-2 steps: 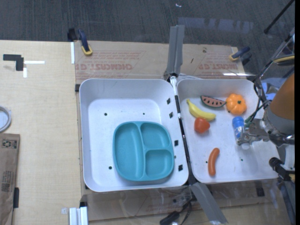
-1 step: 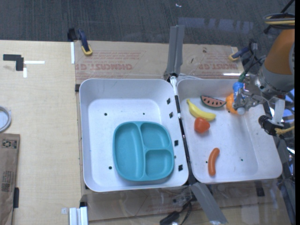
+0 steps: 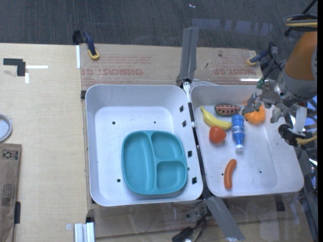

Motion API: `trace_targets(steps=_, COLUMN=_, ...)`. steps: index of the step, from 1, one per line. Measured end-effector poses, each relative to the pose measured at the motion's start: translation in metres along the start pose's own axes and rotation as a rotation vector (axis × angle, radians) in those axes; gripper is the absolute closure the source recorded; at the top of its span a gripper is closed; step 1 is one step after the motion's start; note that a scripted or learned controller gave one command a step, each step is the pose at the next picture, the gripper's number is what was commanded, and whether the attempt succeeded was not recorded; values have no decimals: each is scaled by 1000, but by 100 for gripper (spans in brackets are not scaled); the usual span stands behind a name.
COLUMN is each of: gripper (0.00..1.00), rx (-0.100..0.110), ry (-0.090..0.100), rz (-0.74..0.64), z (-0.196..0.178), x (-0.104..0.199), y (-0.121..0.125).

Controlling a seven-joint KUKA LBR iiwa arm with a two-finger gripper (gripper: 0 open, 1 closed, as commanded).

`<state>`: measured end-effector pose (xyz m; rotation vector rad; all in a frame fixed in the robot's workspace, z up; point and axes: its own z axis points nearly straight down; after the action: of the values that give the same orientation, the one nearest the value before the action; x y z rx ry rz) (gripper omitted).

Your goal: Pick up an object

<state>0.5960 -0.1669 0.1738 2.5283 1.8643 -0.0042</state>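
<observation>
- The table [image 3: 40, 135] is pale wood, with a sheet of brown cardboard [image 3: 151, 64] lying under the two bins toward its far edge; beyond that edge the floor [image 3: 126, 9] is dark grey.
- The left bin [image 3: 101, 105] holds a teal divided plate [image 3: 154, 162], which sits toward the bin's near right corner, leaving bare white floor along the far and left walls.
- The right bin [image 3: 267, 170] touches the left bin along a shared wall, and its near half is mostly bare.
- The grey arm [image 3: 300, 64] with its orange band comes in over the right bin's far right corner.
- The gripper [image 3: 252, 107] is low at that corner, just beside an orange fruit [image 3: 256, 116]; whether the fingers are apart or together cannot be told, and nothing can be seen between them.
- A yellow banana [image 3: 214, 119] lies near the far left of the right bin, curving toward the middle.
- A blue and white bottle [image 3: 237, 131] lies just right of the banana, pointing toward the near edge.
- A watermelon slice [image 3: 227, 109] lies behind the banana, near the far wall.
- A red sausage [image 3: 229, 173] lies alone nearer the near wall.
- A red tomato [image 3: 217, 134] sits just below the banana.
- A blue and yellow clamp [image 3: 91, 47] sits at the cardboard's far left corner.
</observation>
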Motion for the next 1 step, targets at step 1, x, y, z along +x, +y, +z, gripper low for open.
trace_targets(steps=1, gripper=0, rx=1, ry=1, rz=-37, z=82, x=48, y=0)
